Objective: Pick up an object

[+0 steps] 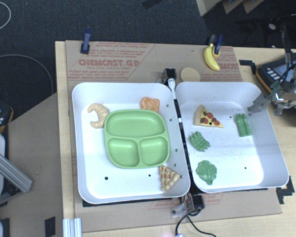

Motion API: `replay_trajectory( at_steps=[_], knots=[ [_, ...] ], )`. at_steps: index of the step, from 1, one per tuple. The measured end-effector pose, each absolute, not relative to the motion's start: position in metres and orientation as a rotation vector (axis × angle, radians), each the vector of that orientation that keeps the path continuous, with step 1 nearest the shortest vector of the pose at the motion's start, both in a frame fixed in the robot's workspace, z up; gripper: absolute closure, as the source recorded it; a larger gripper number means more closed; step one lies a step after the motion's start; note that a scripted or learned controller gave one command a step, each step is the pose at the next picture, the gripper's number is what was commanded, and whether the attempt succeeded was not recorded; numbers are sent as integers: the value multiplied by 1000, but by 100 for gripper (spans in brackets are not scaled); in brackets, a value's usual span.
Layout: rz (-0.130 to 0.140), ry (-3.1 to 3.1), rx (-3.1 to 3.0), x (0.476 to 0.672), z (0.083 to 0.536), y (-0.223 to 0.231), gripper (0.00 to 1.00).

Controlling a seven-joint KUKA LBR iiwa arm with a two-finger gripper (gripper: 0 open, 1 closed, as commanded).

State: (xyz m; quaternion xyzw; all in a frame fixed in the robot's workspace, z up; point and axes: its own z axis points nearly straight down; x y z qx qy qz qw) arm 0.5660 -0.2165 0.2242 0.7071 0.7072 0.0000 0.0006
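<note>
The gripper (257, 104) sits at the right bin's (266, 174) upper right rim, reaching in from the right; whether it is released or clenched cannot be told, and nothing shows within it. In that bin lie a pizza slice (207, 117), a green bean bundle (242, 124) just below and left of the gripper, a leafy green piece (199, 141) and a broccoli-like piece (206, 172). The left bin (89, 177) holds a green divided plate (136, 138), a croissant (97, 114), an orange piece (150, 104) and a waffle-patterned wedge (168, 177). A banana (211, 58) lies on the tabletop (113, 58) behind the bins.
</note>
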Motion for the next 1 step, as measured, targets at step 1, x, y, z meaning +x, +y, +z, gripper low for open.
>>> replay_trajectory(
  at_steps=[1],
  knots=[
    [-1,2231,2222,548,102,-123,0]
  ],
)
